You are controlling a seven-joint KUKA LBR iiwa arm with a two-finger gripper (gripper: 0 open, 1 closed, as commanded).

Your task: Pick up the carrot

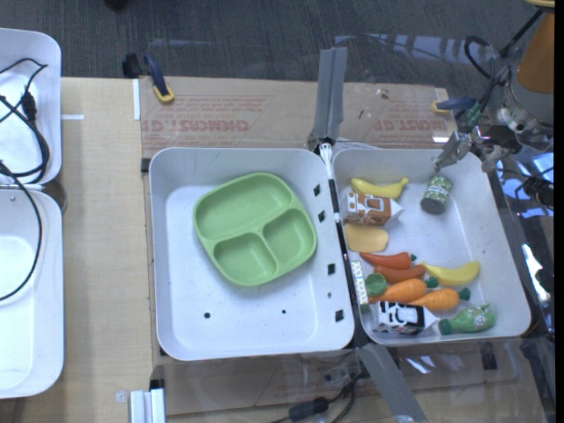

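Observation:
Two orange carrots with green tops lie in the right bin [507, 236] near its front. One carrot [407, 289] rests just behind the other carrot [438, 301], and they touch. My gripper [463, 159] hovers over the bin's far right corner, well behind the carrots and above a small green can [436, 194]. Its fingers are spread open with nothing between them.
Crowding the carrots are a red pepper [388, 259], a yellow banana [454, 273], a black-and-white carton [401, 317] and a green bottle [467, 321]. Further back lie another banana [379, 186] and a brown carton [368, 206]. The left bin [176, 307] holds a green divided plate [256, 227].

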